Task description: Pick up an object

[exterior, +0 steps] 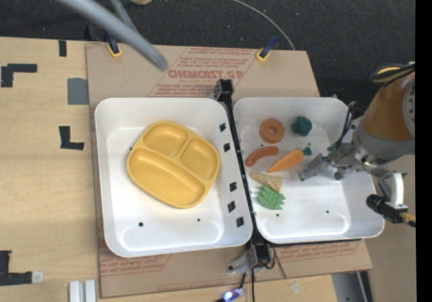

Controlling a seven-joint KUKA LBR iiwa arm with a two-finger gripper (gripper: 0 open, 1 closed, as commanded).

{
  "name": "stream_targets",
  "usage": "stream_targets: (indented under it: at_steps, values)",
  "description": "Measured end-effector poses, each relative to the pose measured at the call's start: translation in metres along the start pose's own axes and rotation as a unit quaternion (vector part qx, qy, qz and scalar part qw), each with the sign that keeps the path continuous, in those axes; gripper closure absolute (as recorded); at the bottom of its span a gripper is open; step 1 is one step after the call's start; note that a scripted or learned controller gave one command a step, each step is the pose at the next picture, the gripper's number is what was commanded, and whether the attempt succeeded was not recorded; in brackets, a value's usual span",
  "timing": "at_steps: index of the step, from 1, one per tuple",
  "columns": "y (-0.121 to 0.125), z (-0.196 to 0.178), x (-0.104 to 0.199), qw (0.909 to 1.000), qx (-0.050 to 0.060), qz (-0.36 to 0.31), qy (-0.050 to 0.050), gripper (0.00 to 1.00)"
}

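Orange carrot [289, 159] lies at nine o'clock of the gripper [314, 169] (grip state unclear); lower squarely over it.

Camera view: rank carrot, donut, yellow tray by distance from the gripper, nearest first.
Measured from the gripper, in the right bin:
1. Carrot, just left of the gripper, right bin.
2. Donut, further up and left, right bin near the divider.
3. Yellow tray, farthest, in the left bin.
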State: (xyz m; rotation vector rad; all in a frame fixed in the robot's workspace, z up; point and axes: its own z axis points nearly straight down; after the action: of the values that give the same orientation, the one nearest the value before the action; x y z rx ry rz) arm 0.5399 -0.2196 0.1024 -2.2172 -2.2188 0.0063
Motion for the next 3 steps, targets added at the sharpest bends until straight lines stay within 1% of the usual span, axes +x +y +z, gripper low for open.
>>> stream_targets:
  at_steps: [1, 2, 3]
  values:
    - [0.001, -0.013, 0.001, 1.0000, -0.002, -0.001, 0.000, 1.00]
    - [0.000, -0.075, -0.004, 1.0000, -0.005, 0.000, -0.001, 1.00]
    - [0.008, -0.137, -0.002, 1.0000, -0.006, -0.001, -0.002, 1.00]
